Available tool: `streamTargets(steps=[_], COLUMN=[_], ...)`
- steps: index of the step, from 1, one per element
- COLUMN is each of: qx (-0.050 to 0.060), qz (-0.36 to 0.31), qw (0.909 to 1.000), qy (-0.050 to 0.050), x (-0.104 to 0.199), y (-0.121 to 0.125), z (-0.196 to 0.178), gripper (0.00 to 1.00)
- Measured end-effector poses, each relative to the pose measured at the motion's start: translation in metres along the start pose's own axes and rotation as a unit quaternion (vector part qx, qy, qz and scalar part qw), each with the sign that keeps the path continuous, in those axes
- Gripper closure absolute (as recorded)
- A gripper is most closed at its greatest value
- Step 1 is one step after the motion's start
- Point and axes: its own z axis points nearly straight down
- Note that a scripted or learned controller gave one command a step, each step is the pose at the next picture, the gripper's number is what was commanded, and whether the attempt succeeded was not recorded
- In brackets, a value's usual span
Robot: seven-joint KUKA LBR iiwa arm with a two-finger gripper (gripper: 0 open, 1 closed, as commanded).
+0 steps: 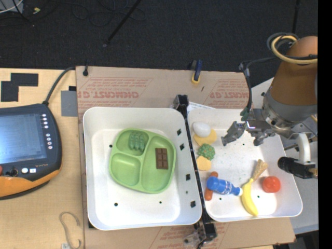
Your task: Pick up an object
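The right bin [290, 204] holds several toy foods: a white egg [201, 129], a green broccoli [207, 151], a yellow piece [204, 163], a blue bottle [223, 186], a banana [249, 199], a red tomato [271, 184] and a tan stick-like piece [258, 167]. My gripper [245, 135] hangs over the upper middle of this bin, right of the egg and above the bin's bare floor. It is open, with nothing between its fingers [233, 132].
The left bin [98, 201] holds a green divided plate [124, 167] with a green toy [137, 140] and a chocolate bar [162, 158]. A black divider [189, 160] runs between the bins. A teach pendant [26, 147] lies at the far left.
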Motion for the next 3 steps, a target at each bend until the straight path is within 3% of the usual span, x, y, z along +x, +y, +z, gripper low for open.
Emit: streamTargets(steps=[1, 3], qx=[-0.007, -0.004], qz=[-0.001, 0.000], qw=[1.0000, 1.0000], qy=[-0.001, 0.000], x=[0.000, 0.008], y=[0.002, -0.005], z=[-0.007, 0.115], gripper=[0.00, 0.00])
